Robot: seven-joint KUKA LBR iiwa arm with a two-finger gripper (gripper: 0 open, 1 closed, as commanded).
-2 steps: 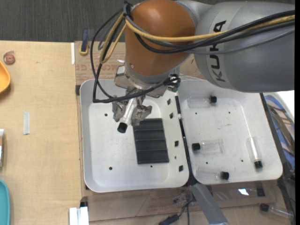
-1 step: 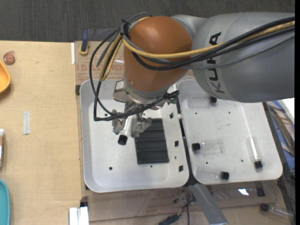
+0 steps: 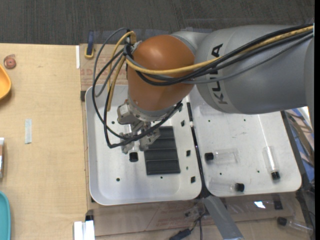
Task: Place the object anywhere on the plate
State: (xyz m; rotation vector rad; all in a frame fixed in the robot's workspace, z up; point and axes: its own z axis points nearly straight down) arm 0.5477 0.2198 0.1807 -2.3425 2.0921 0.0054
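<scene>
The pincer (image 3: 141,140) hangs in the left bin (image 3: 100,184); its state cannot be told. Just right of it lies a black ribbed block (image 3: 162,154), long axis running front to back.

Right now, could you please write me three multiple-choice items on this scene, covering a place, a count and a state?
1. Where does the black ribbed block lie?
A. left bin
B. right bin
C. wooden bench

2. How many clear tubes lie in the right bin?
A. none
B. two
C. five

3. Where is the gripper?
A. over the left bin
B. over the right bin
C. off the bench

Answers: 1 A, the block sits on the left bin's floor. 2 B, the near tube and the far tube lie there. 3 A, the gripper hangs beside the block.
</scene>
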